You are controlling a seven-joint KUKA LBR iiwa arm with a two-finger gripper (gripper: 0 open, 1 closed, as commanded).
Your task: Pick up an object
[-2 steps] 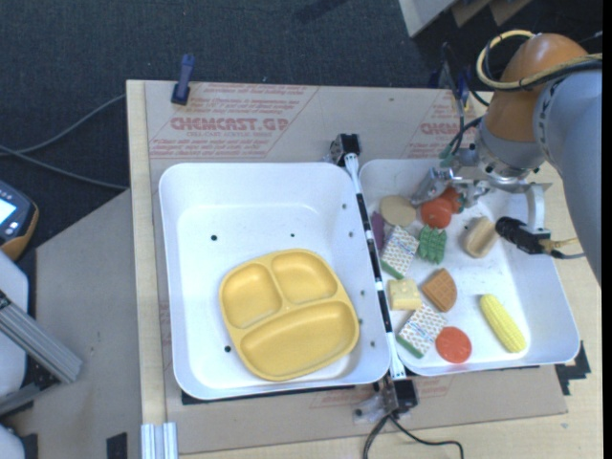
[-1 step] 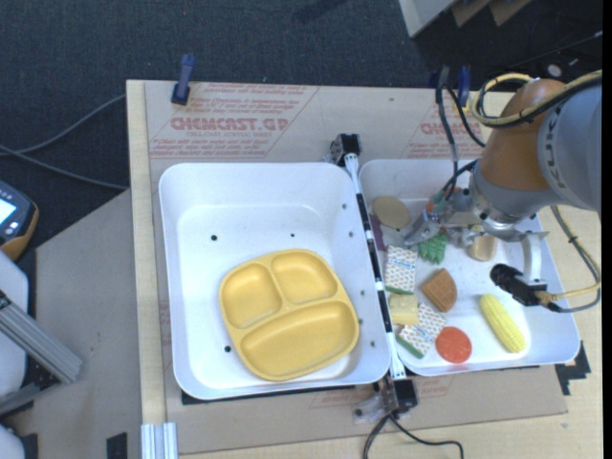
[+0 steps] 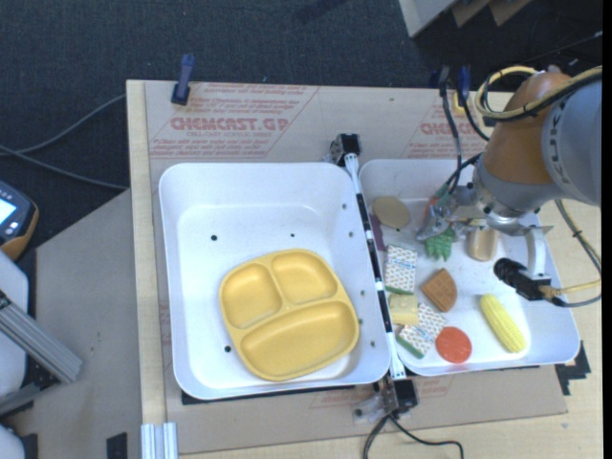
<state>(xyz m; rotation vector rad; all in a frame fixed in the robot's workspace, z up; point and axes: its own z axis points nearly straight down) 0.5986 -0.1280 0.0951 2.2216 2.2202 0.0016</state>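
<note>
**Hovering gripper above the toy food in the right bin**

Two shallow white bins are set side by side on the table, whose bare top is printed with red lettering along its far edge. A blue clip is fixed at the table's far left corner. The left bin is taken up by a yellow divided plate, which is laid flat and nearer the table's near edge than its far one.

The right bin is scattered with small toy foods. The gripper is seen over the far part of this bin, carried by the grey arm that is reached in from the table's right edge. Whether the gripper is spread or pressed together cannot be told.

A green leafy piece is found just beside the gripper, on the side toward the near edge. Whether the two are touching cannot be told. A tan cylinder is stood just to the right of the green piece, and a tan round disc is laid to the left, close to the wall shared with the left bin.

Nearer the table's near edge, a brown bread slice is placed at the middle of the bin. A patterned cracker and a yellow cheese block are lined along the shared wall. A red tomato is set by the bin's near wall, and a yellow corn cob is laid toward the table's near right corner.
</note>
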